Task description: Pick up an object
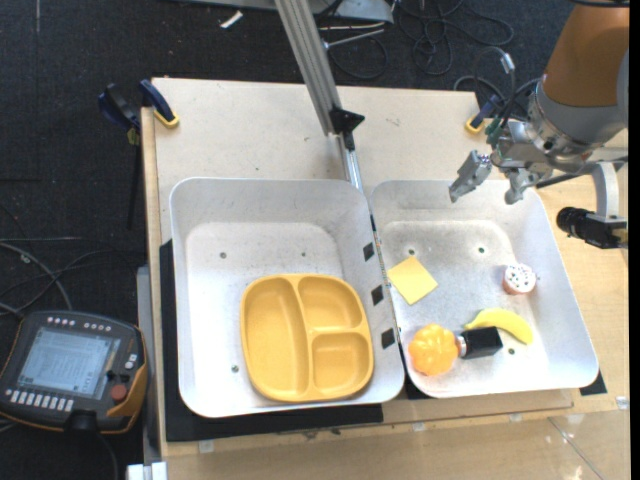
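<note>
The gripper [492, 178] hangs spread and bare over the right bin's [440, 208] far edge, clear of the yellow square [413, 280], banana [502, 324] and orange toy [434, 349] below.

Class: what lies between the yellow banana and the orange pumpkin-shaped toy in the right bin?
A small black object lies between banana and orange toy, seen in the camera view.
</note>
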### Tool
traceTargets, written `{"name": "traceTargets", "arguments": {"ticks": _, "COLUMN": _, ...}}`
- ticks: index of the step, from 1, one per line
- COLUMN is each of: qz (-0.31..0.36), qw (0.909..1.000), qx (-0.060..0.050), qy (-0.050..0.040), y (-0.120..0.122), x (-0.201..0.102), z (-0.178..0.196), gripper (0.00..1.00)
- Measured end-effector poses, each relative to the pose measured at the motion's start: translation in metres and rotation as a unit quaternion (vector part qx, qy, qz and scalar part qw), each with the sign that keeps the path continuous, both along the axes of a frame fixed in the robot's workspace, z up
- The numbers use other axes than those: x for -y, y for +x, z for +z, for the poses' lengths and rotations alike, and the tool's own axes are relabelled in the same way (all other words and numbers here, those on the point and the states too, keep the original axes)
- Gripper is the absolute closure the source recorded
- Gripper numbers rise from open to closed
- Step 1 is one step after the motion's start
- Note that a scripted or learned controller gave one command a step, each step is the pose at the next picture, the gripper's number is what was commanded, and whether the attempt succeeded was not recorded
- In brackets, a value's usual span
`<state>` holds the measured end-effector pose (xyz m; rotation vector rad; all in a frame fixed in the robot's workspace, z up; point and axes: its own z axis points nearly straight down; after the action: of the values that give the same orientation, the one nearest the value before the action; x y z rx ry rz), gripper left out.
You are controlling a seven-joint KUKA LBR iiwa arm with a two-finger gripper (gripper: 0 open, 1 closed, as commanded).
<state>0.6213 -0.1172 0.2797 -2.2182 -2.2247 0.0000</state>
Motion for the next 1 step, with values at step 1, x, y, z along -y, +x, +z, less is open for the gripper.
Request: {"name": "traceTargets", "arguments": {"ticks": 1, "qz": 0.0, "qw": 1.0, "qx": 0.0, "qy": -0.0001, "y": 0.0, "x": 0.0, "z": 0.0, "gripper": 0.0}}
